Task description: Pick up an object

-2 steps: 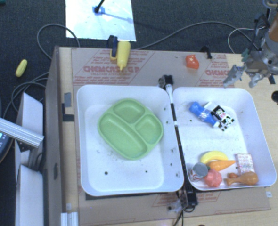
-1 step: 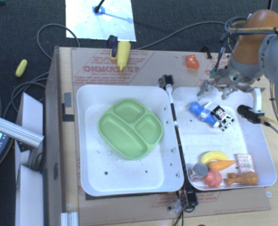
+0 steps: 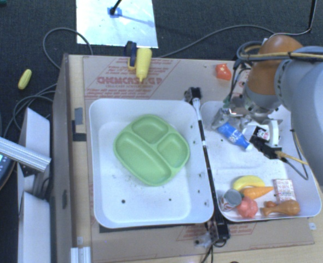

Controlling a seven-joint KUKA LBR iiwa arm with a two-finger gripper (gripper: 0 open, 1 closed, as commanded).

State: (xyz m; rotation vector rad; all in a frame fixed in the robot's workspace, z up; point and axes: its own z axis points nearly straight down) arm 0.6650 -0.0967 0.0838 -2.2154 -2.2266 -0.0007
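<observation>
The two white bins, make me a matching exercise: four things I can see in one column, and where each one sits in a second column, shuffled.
Things:
1. green plate
2. blue tube
3. banana
4. yellow bottle

Places:
A. upper part of the right bin, under the end effector
B. on the cardboard beyond the bins
C. middle of the left bin
D. lower part of the right bin, beside a carrot

Pairs: 1-C, 2-A, 3-D, 4-B
</observation>
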